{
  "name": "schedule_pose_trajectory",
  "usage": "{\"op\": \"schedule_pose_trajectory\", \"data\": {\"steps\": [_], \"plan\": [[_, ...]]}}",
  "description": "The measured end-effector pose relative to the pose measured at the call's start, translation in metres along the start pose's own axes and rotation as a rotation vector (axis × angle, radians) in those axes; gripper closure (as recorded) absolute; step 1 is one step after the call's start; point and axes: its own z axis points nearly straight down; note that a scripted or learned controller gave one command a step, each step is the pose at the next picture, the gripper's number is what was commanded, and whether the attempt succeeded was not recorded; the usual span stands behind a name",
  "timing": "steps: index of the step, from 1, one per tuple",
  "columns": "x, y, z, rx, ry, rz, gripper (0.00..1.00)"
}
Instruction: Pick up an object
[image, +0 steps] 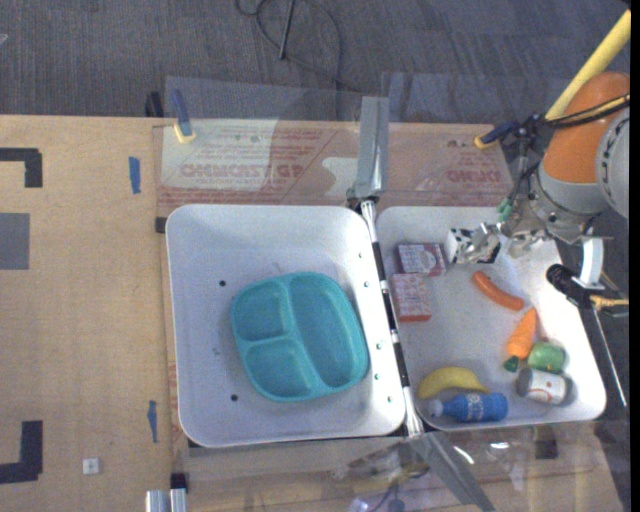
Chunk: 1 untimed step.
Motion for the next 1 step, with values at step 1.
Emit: {"op": "schedule_pose_trajectory", "data": {"steps": [1], "plan": [[0.0002, -0.0035, -0.0045, 0.017, 0.000, -0.002, 1.00]]}}
